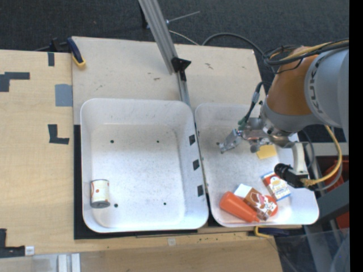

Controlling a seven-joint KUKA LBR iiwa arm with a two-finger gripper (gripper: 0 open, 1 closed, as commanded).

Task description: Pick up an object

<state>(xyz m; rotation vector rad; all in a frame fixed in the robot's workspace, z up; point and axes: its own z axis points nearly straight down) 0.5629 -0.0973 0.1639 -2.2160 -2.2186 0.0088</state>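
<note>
Over right bin (227, 115), tool (227, 146) grip unreadable; dark carpet (85, 7) beyond bench (34, 112).

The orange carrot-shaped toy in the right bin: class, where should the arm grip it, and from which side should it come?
Grip the orange carrot-shaped toy across its middle, coming straight down from above. It lies flat and elongated on the right bin floor, slanting from upper left to lower right. Its right end touches the brown packet, so close across the narrow width nearer the free left end. The end effector is above the bin's upper part.
</note>
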